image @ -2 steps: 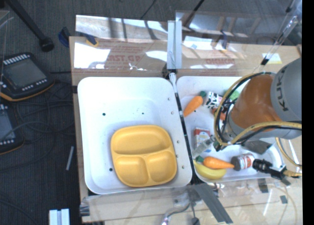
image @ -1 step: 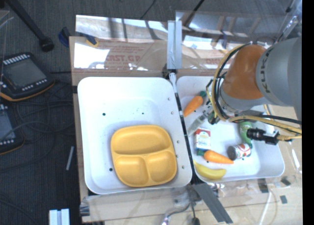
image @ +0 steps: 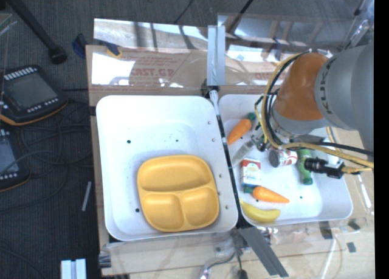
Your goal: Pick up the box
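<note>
You have the box [image: 250, 172] lying in the right bin [image: 316, 211], toward its left wall, in the lower middle of the frame; it is small, with a red top and a green and white face. Crowding it, a carrot [image: 269, 195] lies just below and to its right, touching or nearly touching its lower corner, and a banana [image: 260, 212] curves along the bin's lower left edge just under that. A second carrot [image: 239, 129] sits tilted higher up against the same left wall. To the right of the box you see a green object [image: 304, 167] and a small red and white item [image: 289, 157] beside it, partly covered by the arm's cables. The arm [image: 316, 92] fills the upper right of the frame, and the gripper [image: 271, 149] sits low over the bin just above and right of the box; you cannot tell how its fingers stand. The left bin [image: 121, 120] holds a yellow divided tray [image: 177, 192].
</note>
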`<state>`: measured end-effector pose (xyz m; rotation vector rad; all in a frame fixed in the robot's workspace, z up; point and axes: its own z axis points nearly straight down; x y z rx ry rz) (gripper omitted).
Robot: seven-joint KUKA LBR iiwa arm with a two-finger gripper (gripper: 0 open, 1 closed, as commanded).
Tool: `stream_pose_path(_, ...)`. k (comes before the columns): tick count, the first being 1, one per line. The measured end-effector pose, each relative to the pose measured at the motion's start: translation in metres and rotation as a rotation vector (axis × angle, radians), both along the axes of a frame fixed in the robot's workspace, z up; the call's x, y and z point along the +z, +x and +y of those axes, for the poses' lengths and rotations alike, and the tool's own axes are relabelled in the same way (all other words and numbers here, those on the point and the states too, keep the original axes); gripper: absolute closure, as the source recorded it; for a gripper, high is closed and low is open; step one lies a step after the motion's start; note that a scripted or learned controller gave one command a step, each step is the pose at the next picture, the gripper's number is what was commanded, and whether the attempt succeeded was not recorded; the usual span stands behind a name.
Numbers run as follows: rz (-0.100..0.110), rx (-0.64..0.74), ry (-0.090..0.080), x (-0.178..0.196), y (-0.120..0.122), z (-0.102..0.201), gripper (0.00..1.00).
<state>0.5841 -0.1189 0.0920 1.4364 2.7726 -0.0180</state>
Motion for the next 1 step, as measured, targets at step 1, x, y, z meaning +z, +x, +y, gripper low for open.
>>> stream_pose_path(1,0.002,-0.093,0.003,0.0077,-0.0995,0.0008,0.0)
